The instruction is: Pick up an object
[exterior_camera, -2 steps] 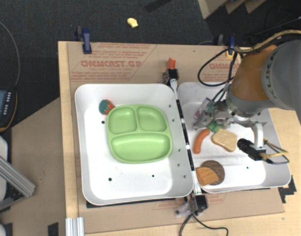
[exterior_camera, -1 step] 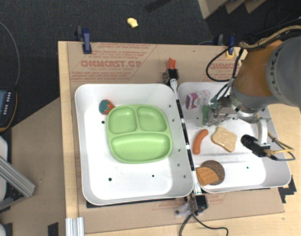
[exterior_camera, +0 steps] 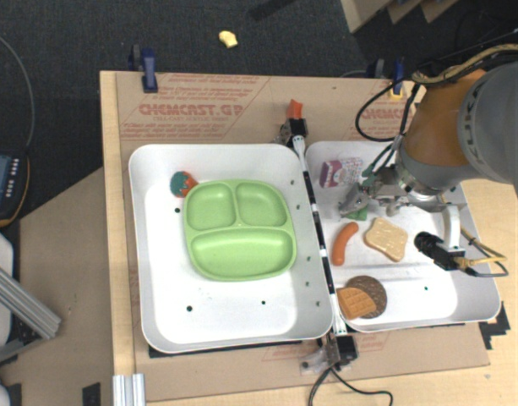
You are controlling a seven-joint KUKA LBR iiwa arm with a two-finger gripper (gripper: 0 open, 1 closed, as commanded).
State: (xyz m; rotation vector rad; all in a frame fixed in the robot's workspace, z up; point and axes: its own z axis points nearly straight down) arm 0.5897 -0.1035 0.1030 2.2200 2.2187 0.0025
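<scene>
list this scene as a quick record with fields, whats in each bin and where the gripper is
left bin: green divided plate, small red-and-teal ball at its far left corner
right bin: purple-and-white packet, sausage, toast slice, round brown disc
gripper: low over right bin, between packet and toast slice
grasp: cannot tell

Even, bright overhead light, faint soft shadows, mild glare on the white bins (exterior_camera: 157, 311), slightly soft focus.
</scene>
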